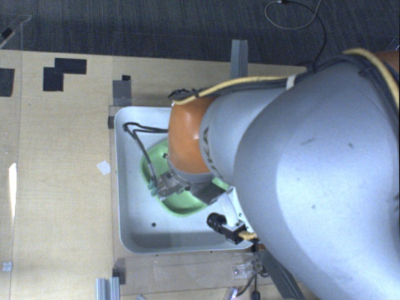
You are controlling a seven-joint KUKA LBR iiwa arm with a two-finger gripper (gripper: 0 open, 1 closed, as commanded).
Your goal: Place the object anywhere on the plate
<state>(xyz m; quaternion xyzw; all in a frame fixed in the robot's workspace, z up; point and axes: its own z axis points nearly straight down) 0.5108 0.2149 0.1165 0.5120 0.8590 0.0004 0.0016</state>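
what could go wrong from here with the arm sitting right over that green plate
1. The grey arm with its orange band covers most of the round green plate, so the camera cannot confirm whether any object lands on it.
2. The hand sits low over the plate near the wall of the shallow white bin; a sideways move might knock the plate.
3. The black cable loops beside the wrist and might snag.

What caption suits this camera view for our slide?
Grey KUKA arm reaches down over a green plate in the white bin.
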